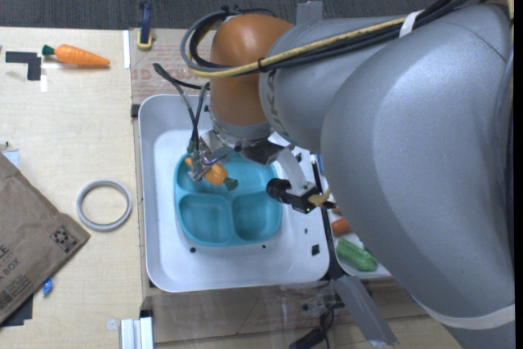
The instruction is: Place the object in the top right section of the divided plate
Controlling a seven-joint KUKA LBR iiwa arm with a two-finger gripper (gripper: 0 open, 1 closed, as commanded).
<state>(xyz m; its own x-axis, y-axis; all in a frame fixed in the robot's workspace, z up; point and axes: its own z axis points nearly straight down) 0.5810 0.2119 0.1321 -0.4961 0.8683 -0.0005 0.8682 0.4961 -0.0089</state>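
1. The small orange object – looks like a little toy carrot with a dark green bit at one end – sits right at the claw, pinched between its fingers as far as I can make out, so the claw is clamped on it rather than spread apart.
2. Directly under the claw is the blue divided plate, and the claw hangs over the plate's upper-left corner as seen in the camera view. The orange object is low over that section – can't tell if it's touching the plate's floor.
3. The two smaller sections of the plate lie below the claw, toward the near edge of the view.
4. The plate rests in a shallow white bin that surrounds the claw on all sides.
5. Up and to the right of the claw is the arm's orange band, with the fat grey arm covering everything to the right.
6. Lower right of the claw, past the bin's edge, a green toy vegetable peeks out from under the arm.
7. Far off to the claw's upper left, a bigger toy carrot lies on the wooden bench.
8. Left and a bit below the claw, well apart, there's a grey tape ring, and further left a brown cardboard box.
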